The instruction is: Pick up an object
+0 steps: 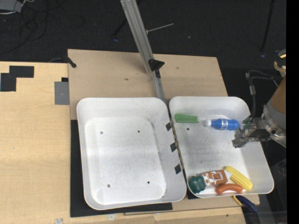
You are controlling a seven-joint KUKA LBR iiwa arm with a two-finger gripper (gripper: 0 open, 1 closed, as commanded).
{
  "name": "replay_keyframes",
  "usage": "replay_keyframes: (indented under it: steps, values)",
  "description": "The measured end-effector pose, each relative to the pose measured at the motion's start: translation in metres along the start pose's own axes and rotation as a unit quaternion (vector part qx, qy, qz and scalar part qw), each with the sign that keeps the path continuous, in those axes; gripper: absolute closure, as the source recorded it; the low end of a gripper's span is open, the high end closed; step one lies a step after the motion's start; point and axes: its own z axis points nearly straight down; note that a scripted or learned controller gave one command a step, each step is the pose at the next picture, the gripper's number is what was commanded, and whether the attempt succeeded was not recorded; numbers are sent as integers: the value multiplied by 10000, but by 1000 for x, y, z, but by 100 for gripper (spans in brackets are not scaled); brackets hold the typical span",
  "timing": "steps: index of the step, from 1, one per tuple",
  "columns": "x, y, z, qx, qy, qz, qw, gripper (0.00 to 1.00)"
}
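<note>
Gripper: hangs at the 3 o'clock rim of the right bin, just inside the wall; dark fingertips angled down toward 8 o'clock; nothing seen between them; width of the gap too dark to judge, cannot tell.
Arm: reaches in from 3 o'clock; grey wrist and a tan-orange section above it, cut off by the picture's edge.
Right bin: shallow, white; wide bare floor across its middle, from the shared divider at 9 o'clock to the wall below the gripper.
Near corner, 5 o'clock of the right bin: cluster packed against the front wall; corn cob lying aslant nearest the 4 o'clock wall, touching the orange curved piece at the front rim; brown-and-white packet just beside both; dark green lump at the 7 o'clock end, by the divider.
Far side, 12 o'clock of the right bin: blue bottle lying flat, white cap toward 9 o'clock, near the gripper at its 10 o'clock, apart from it; green flat piece end to end with the cap, close to the divider.
Left bin: white, rims touching the right bin along the clipped divider.
Metal rail: slants away at 12 o'clock beyond both bins.
</note>
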Motion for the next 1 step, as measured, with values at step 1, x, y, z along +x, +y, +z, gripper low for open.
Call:
replay_keyframes:
  steps: [1]
  values:
    - [47, 31, -5, 13, 10, -19, 10000, 100]
